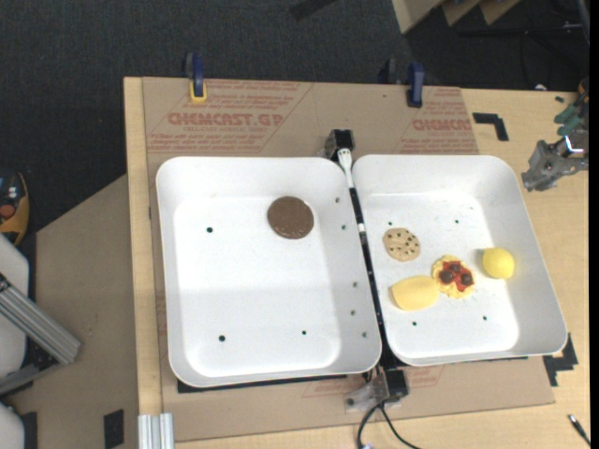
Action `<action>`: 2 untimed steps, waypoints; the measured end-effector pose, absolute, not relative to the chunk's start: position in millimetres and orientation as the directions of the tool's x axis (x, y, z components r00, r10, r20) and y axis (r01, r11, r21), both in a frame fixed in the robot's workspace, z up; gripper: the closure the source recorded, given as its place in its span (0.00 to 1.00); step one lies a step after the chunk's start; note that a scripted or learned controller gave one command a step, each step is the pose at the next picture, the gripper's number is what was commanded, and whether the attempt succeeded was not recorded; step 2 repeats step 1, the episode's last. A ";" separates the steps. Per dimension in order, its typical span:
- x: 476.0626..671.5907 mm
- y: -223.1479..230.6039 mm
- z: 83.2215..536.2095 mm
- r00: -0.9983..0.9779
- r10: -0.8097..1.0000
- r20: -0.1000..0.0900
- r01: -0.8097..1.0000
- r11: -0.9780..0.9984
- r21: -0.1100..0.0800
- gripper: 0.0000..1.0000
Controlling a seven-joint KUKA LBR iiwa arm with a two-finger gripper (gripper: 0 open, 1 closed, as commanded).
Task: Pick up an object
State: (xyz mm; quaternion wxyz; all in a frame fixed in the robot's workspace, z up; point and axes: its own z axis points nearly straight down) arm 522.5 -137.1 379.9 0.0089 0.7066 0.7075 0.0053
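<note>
While gripper (554, 162) hangs beyond right bin (524, 223), lemon (498, 263) well apart

bins 2 (168, 251) – cookies 2 (291, 218) – yellow pieces 2 (498, 263) – tart 1 (454, 276)

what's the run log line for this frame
phase: pre-grasp | end effector: at right bin's far right edge, holding nothing | right bin: cookie, lemon | left bin: brown disc

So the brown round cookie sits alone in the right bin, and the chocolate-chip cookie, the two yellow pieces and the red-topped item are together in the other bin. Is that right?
Not quite. The camera view shows the brown round cookie alone in the left bin, not the right. The chocolate-chip cookie, two yellow pieces and red-topped item are together in the right bin.
</note>
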 end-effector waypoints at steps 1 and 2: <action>516.8 -53.4 294.1 -0.008 1.000 0.004 1.000 0.008 -0.008 1.00; 516.8 -53.4 294.1 -0.008 1.000 0.004 1.000 0.008 -0.008 1.00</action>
